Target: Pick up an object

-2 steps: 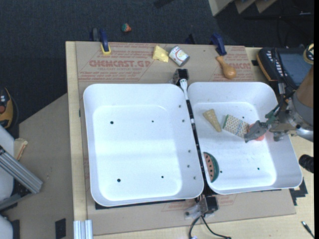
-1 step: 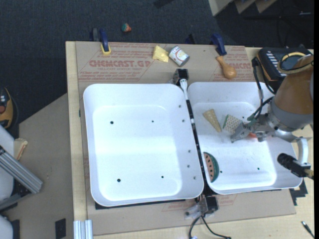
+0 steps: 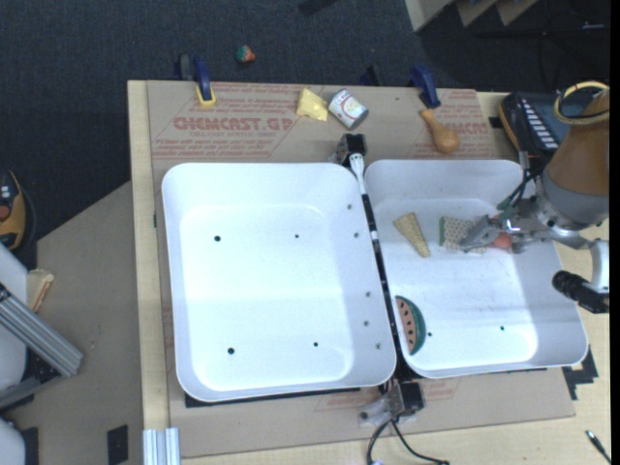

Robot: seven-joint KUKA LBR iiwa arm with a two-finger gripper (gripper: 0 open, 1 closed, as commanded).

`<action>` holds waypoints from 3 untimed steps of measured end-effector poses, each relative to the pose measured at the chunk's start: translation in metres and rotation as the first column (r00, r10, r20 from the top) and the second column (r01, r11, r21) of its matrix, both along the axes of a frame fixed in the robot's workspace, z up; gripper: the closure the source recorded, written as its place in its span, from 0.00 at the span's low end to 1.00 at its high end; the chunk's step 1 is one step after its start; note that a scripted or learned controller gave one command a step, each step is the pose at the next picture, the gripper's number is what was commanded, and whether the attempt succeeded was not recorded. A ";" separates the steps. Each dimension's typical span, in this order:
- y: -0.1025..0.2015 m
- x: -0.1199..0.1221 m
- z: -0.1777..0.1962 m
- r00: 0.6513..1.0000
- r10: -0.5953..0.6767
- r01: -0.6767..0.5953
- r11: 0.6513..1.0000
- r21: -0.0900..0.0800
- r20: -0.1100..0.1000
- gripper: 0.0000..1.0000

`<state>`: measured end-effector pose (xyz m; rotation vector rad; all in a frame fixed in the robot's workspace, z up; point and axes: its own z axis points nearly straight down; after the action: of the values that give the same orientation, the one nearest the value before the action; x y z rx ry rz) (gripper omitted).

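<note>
Right white bin: my gripper, fingers narrowly parted, touches the small green textured pad near the bin's back wall. It looks light, soft and flat; I judge an edge pinch best.

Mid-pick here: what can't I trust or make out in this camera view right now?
- Gripper: finger state blurred; contact with the green object unclear.
- Red-orange item: mostly hidden behind the gripper.
- Watermelon slice toy: partly tucked against the right bin wall.
- Arm: cut off by the right edge.
</note>
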<state>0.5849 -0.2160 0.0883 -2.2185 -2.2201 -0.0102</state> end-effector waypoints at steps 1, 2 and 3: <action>0.002 0.045 0.001 1.000 0.004 -0.004 1.000 -0.005 0.003 0.00; -0.004 0.066 0.001 1.000 0.003 -0.003 1.000 0.005 -0.011 0.00; -0.001 0.082 0.001 1.000 0.001 -0.001 1.000 0.004 -0.015 0.00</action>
<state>0.6668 -0.2170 0.0888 -2.2077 -2.2117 0.0024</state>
